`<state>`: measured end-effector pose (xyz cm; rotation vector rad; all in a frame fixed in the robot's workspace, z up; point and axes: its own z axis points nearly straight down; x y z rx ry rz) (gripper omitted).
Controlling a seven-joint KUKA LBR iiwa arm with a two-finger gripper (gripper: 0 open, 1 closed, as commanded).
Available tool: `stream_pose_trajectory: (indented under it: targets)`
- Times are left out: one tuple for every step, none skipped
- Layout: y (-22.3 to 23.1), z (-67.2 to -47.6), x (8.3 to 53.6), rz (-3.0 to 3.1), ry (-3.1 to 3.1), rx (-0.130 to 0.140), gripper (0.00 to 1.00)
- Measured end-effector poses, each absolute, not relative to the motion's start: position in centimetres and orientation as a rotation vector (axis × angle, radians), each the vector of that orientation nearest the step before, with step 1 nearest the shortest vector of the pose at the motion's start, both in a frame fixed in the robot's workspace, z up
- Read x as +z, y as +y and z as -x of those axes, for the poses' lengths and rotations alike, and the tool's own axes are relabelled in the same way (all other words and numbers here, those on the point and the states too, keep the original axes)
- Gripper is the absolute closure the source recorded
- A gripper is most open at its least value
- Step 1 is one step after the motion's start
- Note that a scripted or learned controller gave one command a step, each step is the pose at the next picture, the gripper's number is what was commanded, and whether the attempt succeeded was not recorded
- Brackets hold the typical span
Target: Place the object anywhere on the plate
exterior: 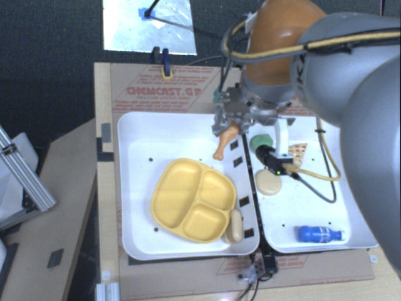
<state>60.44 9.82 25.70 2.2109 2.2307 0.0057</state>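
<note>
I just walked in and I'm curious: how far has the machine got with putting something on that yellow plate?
Partway. Done: the claw has an orange-tan drumstick-shaped toy pinched between its fingers, hanging over the left bin. In hand: carrying it; it hangs above and to the right of the yellow plate. Left: lower it onto the plate and let go.

High slanted view over both bins [188,246]

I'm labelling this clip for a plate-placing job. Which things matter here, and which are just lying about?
Job:
- gripper
- orange drumstick-shaped toy hanging at the gripper
- yellow divided plate

Lying about:
- tan bread-like piece
- green item
- round cream disc
- blue bottle
- waffle-patterned piece
</note>
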Motion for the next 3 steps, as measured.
stream_pose_trajectory:
  targets:
    - [15.6,-61.6,23.7,-2.211,2.233,0.004,1.0]
    - [21.7,-63.0,22.6,-2.211,2.232,0.006,1.0]
    - [21.3,-63.0,22.6,-2.215,2.227,0.002,0.0]
